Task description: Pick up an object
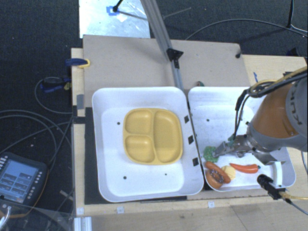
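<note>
Two white bins on the worktop: left bin (103, 143) has a yellow tray (153, 135) mid-bin with bare floor all round. Right bin (211, 105) crowds a green toy (209, 153), hotdog (216, 173) and red chili (244, 167) along its near edge; far half's bare. Gripper (222, 149) sits just beside the green toy, fingers' state unclear. No readable writing.

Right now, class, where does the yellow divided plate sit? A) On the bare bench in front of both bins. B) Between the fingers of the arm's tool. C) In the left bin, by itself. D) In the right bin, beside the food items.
C: the yellow divided plate lies flat in the left bin, while the small food items cluster in the right bin near the arm.
</note>
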Controlling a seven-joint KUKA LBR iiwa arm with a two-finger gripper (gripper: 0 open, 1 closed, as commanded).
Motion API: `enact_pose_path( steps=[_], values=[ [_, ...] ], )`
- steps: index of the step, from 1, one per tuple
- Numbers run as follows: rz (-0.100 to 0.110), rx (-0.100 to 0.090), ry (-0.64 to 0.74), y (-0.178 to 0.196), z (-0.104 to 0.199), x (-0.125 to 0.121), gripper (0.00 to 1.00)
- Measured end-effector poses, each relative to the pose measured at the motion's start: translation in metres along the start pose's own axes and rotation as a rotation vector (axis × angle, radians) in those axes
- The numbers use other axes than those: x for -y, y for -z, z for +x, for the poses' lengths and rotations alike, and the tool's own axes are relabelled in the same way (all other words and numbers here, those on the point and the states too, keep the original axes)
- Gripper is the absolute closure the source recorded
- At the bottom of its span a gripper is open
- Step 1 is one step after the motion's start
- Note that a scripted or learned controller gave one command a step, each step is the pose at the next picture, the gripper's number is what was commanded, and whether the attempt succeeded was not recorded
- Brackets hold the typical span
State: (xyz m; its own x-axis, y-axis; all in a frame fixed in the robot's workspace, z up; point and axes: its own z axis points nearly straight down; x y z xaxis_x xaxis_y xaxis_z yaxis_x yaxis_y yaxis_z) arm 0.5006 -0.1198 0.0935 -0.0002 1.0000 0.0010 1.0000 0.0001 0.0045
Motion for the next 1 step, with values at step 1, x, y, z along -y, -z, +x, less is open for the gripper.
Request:
enact_pose_path(
  steps=[1],
  values=[
    [-0.004,0.001,0.000,0.0110,-0.0002,-0.0012,1.00]
  ],
)
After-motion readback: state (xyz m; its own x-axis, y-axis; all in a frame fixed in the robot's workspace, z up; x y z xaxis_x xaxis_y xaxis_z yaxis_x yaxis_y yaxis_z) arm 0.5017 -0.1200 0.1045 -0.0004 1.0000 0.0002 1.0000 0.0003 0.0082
